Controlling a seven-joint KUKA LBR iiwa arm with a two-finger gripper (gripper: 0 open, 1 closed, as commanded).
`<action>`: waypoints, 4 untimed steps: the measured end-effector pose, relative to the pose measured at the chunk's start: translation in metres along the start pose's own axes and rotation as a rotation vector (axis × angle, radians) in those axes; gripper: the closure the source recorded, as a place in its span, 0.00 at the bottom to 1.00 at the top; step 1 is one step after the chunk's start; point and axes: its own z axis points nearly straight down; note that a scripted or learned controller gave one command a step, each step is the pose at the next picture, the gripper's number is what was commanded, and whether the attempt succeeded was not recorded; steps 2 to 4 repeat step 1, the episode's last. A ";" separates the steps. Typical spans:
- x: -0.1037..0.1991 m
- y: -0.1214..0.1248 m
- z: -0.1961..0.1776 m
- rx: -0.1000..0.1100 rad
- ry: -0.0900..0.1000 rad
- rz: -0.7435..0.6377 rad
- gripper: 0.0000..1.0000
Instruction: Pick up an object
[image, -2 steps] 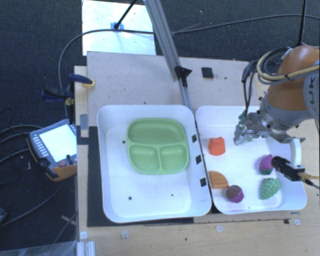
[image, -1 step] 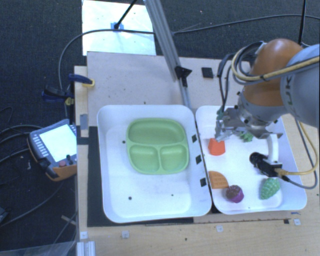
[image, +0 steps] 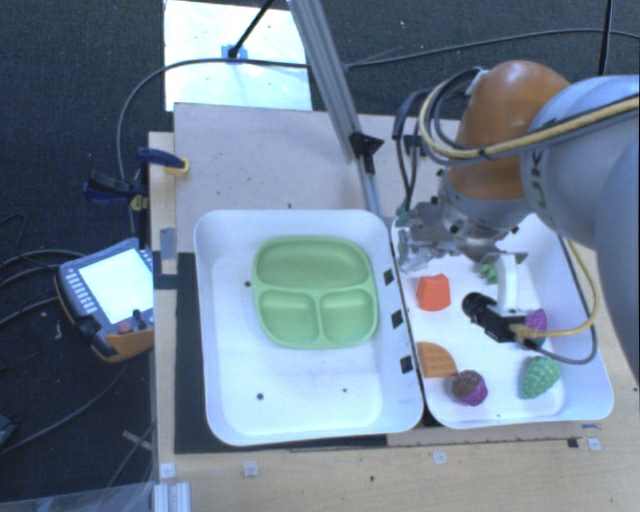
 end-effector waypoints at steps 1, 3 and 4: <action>0.055 0.021 0.004 0.000 0.000 0.000 1.00; 0.055 0.021 0.004 0.000 0.000 0.000 1.00; 0.055 0.021 0.004 0.000 0.000 0.000 1.00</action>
